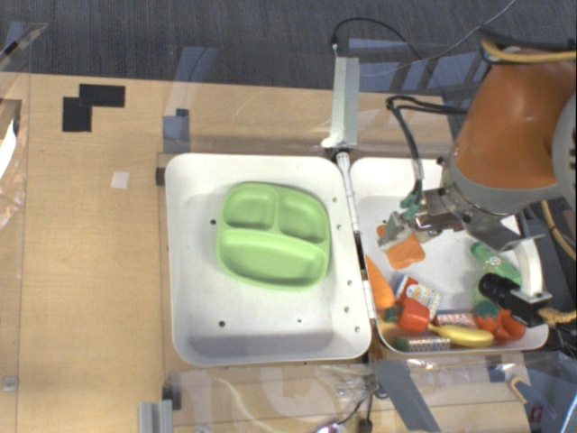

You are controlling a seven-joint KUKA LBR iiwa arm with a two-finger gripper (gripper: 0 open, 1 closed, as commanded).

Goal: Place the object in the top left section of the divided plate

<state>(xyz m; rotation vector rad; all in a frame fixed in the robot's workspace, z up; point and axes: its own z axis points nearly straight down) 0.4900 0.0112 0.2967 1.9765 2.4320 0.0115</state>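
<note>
The left shallow white bin holds the light green divided plastic plate, which lies flat near the bin's centre. The plate has two small sections along its far edge and one long section along its near edge; all three show bare green surface. A metal divider rail stands at the far junction of the two bins.

The right shallow white bin contains a cluster of toy food items. An orange carrot-shaped piece lies against the bin's left wall. Just beside it are a red block-shaped piece, a small printed packet and a yellow banana-shaped piece along the near wall. A green bottle-shaped piece lies near the right wall.

The two-finger gripper hangs over the right bin's far half. A flat orange wedge-shaped piece sits directly below the fingertips; whether it is gripped cannot be told, and the state of the jaws cannot be told
</note>
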